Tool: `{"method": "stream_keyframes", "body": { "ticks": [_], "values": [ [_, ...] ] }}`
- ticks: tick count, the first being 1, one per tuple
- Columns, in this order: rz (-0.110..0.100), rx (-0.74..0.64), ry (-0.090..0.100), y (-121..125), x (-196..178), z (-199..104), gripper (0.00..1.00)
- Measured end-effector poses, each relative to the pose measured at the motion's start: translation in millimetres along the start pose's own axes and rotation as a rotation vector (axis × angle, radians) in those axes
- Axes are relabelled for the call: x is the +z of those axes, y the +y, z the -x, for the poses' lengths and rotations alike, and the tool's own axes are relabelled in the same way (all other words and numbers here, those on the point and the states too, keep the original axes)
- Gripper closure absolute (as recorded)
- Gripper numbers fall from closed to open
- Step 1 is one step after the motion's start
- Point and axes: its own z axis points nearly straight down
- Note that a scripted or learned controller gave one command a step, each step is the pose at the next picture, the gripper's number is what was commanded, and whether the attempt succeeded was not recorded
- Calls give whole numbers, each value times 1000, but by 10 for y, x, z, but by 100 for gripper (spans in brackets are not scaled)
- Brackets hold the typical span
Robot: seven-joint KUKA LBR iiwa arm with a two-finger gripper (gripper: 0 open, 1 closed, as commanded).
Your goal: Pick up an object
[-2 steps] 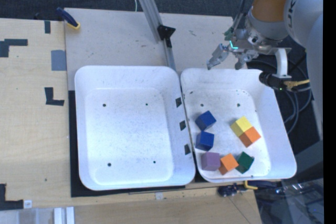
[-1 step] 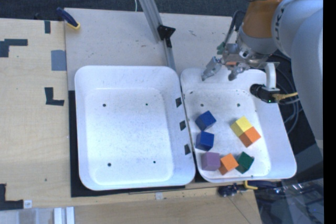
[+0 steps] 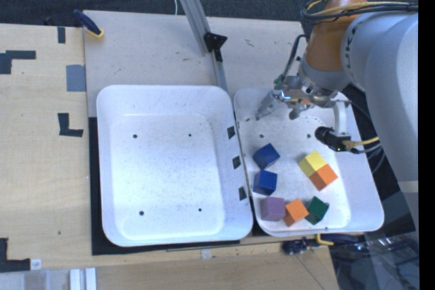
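Camera view: I can't read any brand, label or writing anywhere; the dark marks on the bench (image 3: 41, 146) are plain tape pieces.

Gripper (image 3: 279, 110) sits over the top-left corner of the right bin (image 3: 367, 210), fingers (image 3: 265, 108) spread apart, nothing between them. Orange wrist band above it, grey arm coming in from the right.

Task objects are all in the right bin, lower half: two blue cubes (image 3: 266, 155) stacked along the left side, one just below the other; purple cube (image 3: 273, 208) near the bottom edge; small orange cube (image 3: 296, 211) touching it on the right; dark green block (image 3: 316, 210) just beside that. Yellow cube (image 3: 312, 162) and another orange cube (image 3: 325, 175) touch each other toward the right wall.

Room: gripper is well apart from the nearest blue cube, bare floor between. Bottom cluster is tight against the rim.

Left bin (image 3: 163, 95) shows speckled white floor with four dark dots.

Surroundings: pale wood-tone bench, dark carpet behind, slanted metal pole (image 3: 194, 3) crossing the top, blue-yellow tool (image 3: 88, 23) top left.
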Motion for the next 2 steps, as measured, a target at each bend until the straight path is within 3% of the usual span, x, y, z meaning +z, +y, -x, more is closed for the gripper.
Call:
{"method": "stream_keyframes", "body": {
  "ticks": [1,2],
  "values": [
    [2,-1,0,-11,368,-8,0],
    [5,-3,1,0,244,-20,100]
  ]
}}
